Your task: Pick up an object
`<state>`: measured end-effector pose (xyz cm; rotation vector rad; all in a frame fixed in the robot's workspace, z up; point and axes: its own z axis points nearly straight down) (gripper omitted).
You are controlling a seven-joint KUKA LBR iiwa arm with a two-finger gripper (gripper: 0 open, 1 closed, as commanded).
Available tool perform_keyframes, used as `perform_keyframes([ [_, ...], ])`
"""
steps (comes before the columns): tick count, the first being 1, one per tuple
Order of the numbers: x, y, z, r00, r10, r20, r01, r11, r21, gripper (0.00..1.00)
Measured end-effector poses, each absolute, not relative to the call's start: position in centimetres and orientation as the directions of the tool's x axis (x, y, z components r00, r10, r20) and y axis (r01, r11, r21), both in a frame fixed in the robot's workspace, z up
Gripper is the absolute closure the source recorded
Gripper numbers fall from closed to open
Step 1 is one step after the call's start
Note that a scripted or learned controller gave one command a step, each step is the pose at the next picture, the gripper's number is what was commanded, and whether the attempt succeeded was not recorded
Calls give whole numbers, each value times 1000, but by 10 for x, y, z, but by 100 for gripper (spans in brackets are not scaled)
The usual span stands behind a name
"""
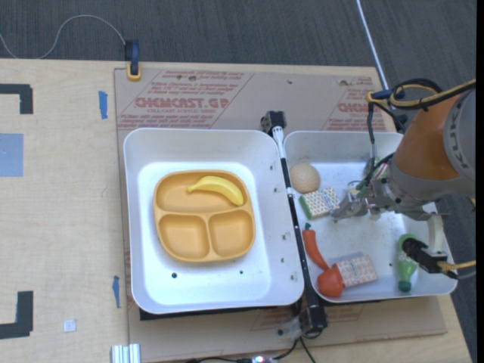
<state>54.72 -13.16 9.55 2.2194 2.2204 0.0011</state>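
My gripper (352, 207) hangs low over the middle of the right bin (382, 144), at the end of the grey arm with its orange band (423, 146). Just left of it lies a small white-and-green patterned block (319, 201), and a beige round ball (305, 177) sits a little further back. A red chili-shaped toy (321, 263) lies along the bin's left wall. A pink speckled block (356, 270) rests next to the chili, near the front. A green bottle-like toy (407, 265) lies at the front right.
The left bin (144, 225) holds an orange three-part plate (204, 237) with a yellow banana (219, 188) in its back compartment. A black clamp (273, 121) sits where the two bins meet at the back. Cables (401, 93) loop above the arm.
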Motion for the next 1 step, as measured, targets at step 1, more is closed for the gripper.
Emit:
perform_keyframes([
  [1, 487, -98, 90, 1, 1000, -7, 1000, -1, 19, 0],
])
